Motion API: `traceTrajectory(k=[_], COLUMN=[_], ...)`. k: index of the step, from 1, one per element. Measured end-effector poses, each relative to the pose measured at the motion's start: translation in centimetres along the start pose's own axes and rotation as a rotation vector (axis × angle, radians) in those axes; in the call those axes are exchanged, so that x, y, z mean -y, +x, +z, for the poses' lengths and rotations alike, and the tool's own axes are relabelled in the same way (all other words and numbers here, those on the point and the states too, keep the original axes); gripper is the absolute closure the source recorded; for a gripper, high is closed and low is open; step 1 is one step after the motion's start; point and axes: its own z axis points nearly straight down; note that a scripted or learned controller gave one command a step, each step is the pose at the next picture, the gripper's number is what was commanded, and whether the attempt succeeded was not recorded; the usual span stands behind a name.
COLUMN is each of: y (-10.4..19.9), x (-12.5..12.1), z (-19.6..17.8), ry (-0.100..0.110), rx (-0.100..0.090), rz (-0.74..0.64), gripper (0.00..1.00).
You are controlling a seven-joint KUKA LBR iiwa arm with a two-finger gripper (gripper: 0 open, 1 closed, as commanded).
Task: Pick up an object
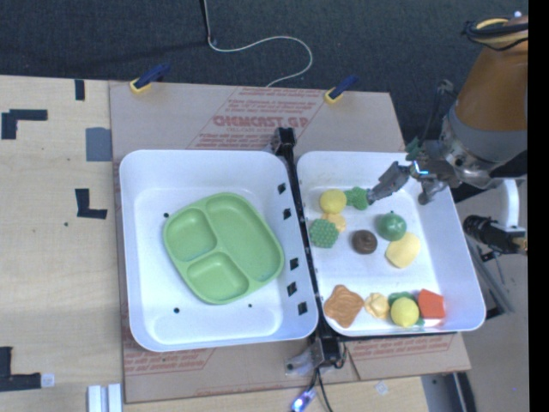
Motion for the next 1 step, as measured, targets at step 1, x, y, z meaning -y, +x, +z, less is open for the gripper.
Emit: traceTrajectory(k=[1], y=[2.82], x=[0.65], z=[12.87], ry=[0.009], rx=[-0.003], rz=[-0.001], gripper=[0.0])
